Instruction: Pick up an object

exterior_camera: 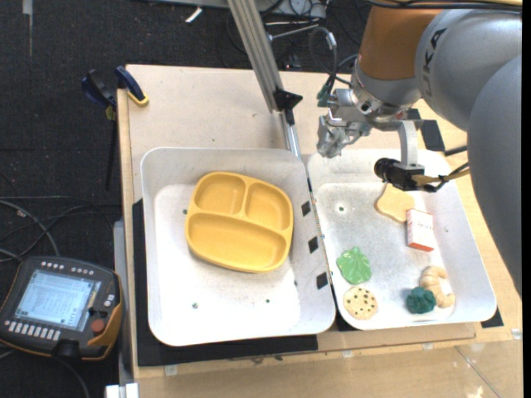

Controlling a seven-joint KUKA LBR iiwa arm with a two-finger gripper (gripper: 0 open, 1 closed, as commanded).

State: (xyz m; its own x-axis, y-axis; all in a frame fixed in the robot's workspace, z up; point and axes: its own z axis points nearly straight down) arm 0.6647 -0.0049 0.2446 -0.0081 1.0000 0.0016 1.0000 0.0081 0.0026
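While the gripper hangs above the far rim of the right bin, close to the seam between the two bins, every loose object in that bin lies toward the near side and to the right of it, so any pick appears to call for a reach forward and down into the bin. Whether the gripper is wide or narrow cannot be told from this angle, and nothing shows held in it. Nearest to it, by the look of things, is a tan flat piece at the bin's far end, with a small white and red box touching it and lying with its long axis running roughly front to back. Farther forward sit a green leaf-shaped toy, a round cookie, a dark green lump and a pale knobbly piece just beside it. The left bin holds a yellow divided plate, well apart from the gripper. A teach pendant rests off the bench's near left corner.
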